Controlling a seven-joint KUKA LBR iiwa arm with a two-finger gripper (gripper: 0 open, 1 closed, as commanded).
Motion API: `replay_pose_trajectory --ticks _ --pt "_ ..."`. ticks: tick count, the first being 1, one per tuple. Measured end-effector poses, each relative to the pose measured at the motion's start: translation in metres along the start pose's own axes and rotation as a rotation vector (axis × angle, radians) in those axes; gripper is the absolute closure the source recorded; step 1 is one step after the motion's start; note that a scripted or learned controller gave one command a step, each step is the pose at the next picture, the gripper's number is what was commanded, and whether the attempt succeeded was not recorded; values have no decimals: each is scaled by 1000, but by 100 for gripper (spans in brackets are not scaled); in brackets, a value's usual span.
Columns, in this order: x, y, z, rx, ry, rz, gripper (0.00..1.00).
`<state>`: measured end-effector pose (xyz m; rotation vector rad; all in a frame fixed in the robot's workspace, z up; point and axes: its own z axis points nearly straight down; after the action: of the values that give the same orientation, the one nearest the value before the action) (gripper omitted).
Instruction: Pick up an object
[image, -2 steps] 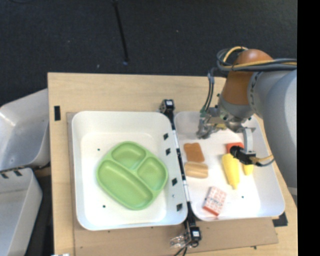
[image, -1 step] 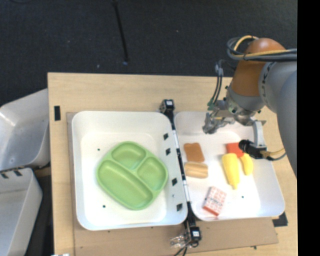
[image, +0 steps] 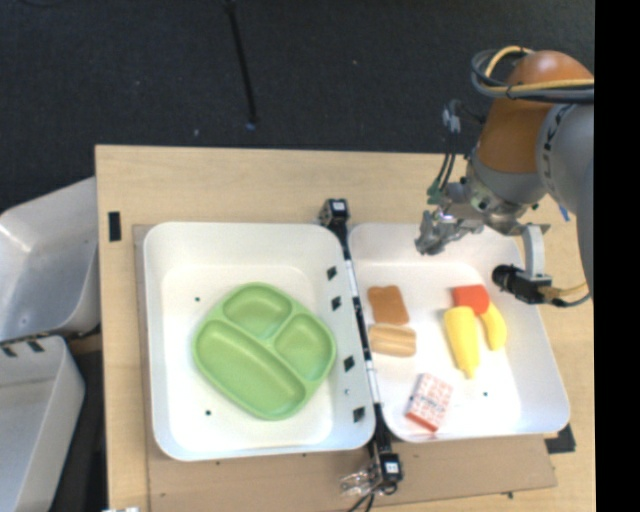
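Note:
The right bin (image: 520, 400) holds a brown toast slice (image: 388, 304), a tan bun (image: 393, 341), a yellow banana-like piece (image: 462, 338), a smaller yellow piece (image: 494, 326), an orange-red block (image: 470, 297) and a pink-and-white packet (image: 430, 401). My gripper (image: 437, 237) hangs over the bin's far edge, above and apart from all of these. Nothing shows between its fingertips.
The left bin (image: 165, 420) carries a green divided plate (image: 263, 348). A black clip (image: 334, 212) sits at the far end of the ridge between the bins. A black cable fitting (image: 520, 282) hangs near the right bin's right side.

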<state>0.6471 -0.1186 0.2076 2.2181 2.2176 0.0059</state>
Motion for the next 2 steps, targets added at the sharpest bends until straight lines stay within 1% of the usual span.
replay_pose_trajectory --ticks 1,2 --pt "-7 -3 -63 -2 -1 2 100" --pt "45 -12 -61 5 1 -6 100"
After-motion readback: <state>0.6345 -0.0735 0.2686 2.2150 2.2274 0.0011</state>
